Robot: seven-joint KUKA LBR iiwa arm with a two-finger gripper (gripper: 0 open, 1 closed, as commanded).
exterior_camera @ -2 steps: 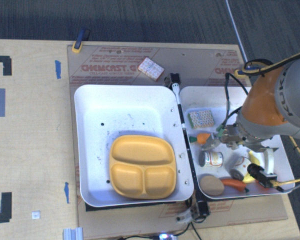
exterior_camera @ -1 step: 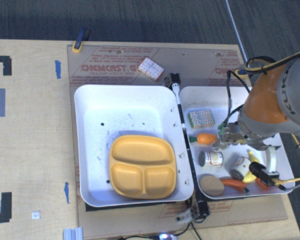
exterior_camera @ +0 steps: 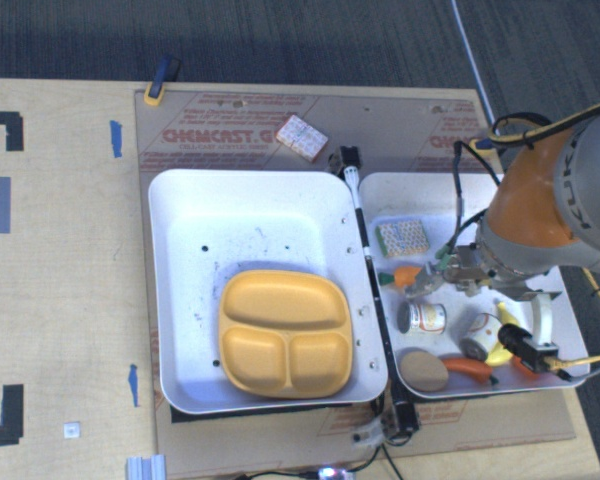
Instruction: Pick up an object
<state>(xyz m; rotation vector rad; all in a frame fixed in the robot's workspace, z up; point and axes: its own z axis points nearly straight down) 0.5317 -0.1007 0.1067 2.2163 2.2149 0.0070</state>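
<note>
From above, the gripper (exterior_camera: 450,268) hangs low in the right white bin (exterior_camera: 572,320), just above a small silver can (exterior_camera: 423,317) among small clutter; its state cannot be told. A yellow divided plastic tray (exterior_camera: 285,330) lies in the left white bin (exterior_camera: 180,268).

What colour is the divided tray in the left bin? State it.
Yellow-tan all over, plain, no pattern. The divided tray shows best in the camera view, lying in the left bin.
</note>
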